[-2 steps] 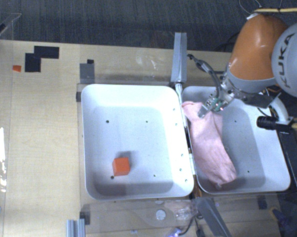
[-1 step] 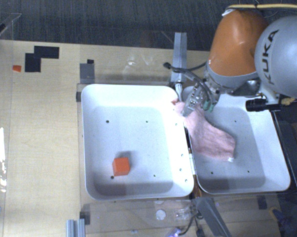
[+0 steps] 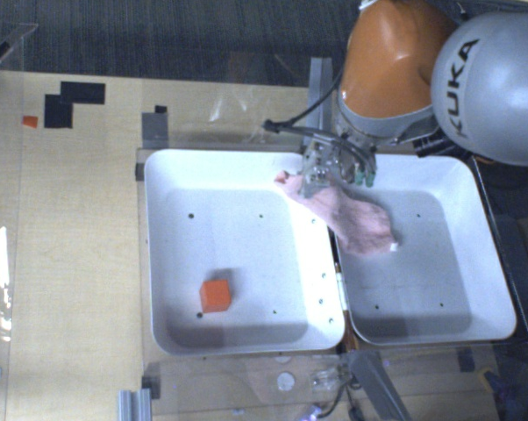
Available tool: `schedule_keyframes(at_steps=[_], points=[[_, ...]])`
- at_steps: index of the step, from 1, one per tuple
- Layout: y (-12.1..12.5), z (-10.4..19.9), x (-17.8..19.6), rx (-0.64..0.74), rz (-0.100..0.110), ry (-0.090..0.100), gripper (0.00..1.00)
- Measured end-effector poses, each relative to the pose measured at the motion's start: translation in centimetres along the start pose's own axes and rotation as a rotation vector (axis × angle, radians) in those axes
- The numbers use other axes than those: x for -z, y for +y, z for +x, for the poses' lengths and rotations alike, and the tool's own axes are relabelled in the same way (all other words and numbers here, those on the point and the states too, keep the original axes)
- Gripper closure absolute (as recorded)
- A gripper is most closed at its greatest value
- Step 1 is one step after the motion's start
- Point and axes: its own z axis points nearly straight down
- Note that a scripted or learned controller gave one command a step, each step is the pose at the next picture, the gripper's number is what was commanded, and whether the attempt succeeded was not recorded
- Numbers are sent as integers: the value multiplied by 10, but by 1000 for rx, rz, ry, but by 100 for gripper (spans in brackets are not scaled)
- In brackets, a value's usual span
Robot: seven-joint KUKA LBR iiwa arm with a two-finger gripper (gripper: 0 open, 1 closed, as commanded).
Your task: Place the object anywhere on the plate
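Cloth (image 3: 352, 217) hangs from my gripper (image 3: 321, 181), fingers pinched on its upper corner; it trails down and right across the seam between the bins (image 3: 246, 169). I see no plate; a block (image 3: 216, 296) lies far lower-left.

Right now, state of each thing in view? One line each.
pink cloth: draped across the divide between the bins, mostly in the right one, its upper end at the gripper.
orange block: resting on the floor of the left bin.
gripper: low over the cloth's upper end.
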Motion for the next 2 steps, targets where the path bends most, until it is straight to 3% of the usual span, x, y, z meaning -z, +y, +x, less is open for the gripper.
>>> schedule_keyframes(at_steps=[1, 2], points=[[51, -15, -4, 71, 0, 4, 100], [50, -15, -4, 70, -1, 3, 0]])
